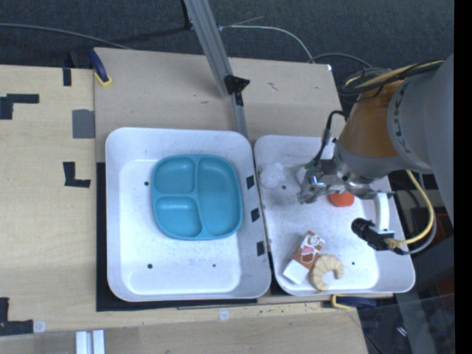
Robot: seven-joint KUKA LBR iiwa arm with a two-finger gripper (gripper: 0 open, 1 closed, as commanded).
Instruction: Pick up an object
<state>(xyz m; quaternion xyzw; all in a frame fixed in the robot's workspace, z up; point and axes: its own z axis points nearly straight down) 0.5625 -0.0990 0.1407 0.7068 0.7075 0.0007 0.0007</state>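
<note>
In the right bin (287,227) my gripper (310,186) hangs low over the upper middle of the floor, reaching in from the right. An orange-red object (341,198) lies just right of it, partly hidden by the wrist. A pale translucent object (271,174) rests to the gripper's left, near the bin's left wall. At the front of the bin lie a croissant (327,268) and a small red and white packet (307,251), with a white block (293,273) beside them.
The left bin (125,198) holds a blue divided plate (197,196). A metal pole (210,35) slants down from the top toward the gap between the bins. Yellow and black cables (413,227) loop at the right bin's right rim.
</note>
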